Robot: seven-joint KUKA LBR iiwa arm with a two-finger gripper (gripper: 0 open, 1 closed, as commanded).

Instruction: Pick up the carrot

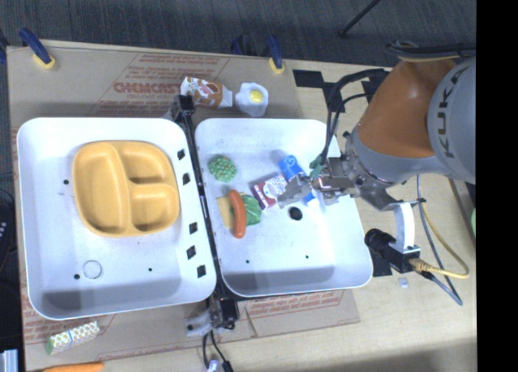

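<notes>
carrot (237, 212) lies well left of the low claw (301, 191).

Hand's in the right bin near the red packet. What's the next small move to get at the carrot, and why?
Probably shift the hand toward the view's left, over the carrot. The hand sits by the red packet and the blue item, while the carrot lies apart from it, nearer the bin's left wall, partly on a green piece. Nothing shows between the fingers, so line up over the carrot first.
</notes>
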